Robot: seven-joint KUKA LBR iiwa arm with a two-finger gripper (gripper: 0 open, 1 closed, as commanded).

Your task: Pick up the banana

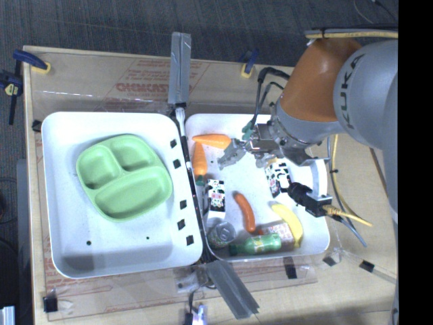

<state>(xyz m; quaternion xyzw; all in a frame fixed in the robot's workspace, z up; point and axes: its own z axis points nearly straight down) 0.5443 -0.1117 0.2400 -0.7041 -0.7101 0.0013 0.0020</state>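
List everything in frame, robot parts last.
bins: 2, white, side by side on the bench
plate: 1, green, three compartments, left bin
carrots: 2, orange, right bin's far left corner
cow-print cartons: 2, black and white, right bin middle
sausage: 1, orange-red, right bin centre
banana: 1, yellow, right bin near right
bottle: 1, green, near wall
can: 1, silver, beside bottle
arm: 1, grey and orange, from right
gripper: 1, metal, over right bin
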